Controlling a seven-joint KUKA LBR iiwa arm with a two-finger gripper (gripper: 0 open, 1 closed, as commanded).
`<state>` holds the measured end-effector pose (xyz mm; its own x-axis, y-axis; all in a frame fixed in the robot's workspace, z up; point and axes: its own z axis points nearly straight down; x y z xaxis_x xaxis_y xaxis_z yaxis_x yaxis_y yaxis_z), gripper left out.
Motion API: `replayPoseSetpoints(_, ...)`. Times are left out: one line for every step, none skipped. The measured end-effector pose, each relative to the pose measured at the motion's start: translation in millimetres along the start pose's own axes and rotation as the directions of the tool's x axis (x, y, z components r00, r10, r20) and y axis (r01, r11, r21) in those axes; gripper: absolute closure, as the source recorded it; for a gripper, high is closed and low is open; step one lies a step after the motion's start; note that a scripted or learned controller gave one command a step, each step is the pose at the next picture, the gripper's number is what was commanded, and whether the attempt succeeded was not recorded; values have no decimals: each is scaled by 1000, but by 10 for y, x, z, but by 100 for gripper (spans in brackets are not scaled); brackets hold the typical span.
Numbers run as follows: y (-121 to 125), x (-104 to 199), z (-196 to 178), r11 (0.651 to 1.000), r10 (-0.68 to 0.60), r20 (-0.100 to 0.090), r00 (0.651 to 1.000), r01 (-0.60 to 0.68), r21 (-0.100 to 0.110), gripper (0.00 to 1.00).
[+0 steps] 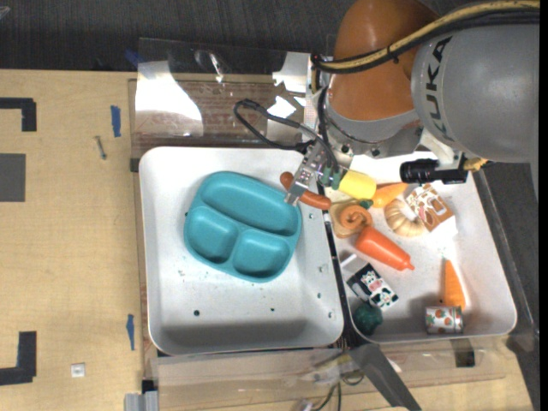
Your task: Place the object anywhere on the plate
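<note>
One orange hot dog (306, 197) is sitting in the jaws (297, 188), pinched at the teal plate's (242, 225) right rim in the left bin (163, 255). The arm (402, 67) is hiding its far end.

Teal three-compartment plate (242, 225) lying flat and slightly askew in the left bin. A slim orange-red object (310, 199), lying crosswise, sits at the plate's upper right rim.
</note>
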<state>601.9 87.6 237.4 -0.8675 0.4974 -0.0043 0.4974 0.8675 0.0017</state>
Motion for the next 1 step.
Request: replayPoseSetpoints(-1086,-221,-428,1000,-6,4,1000,6,0,100)
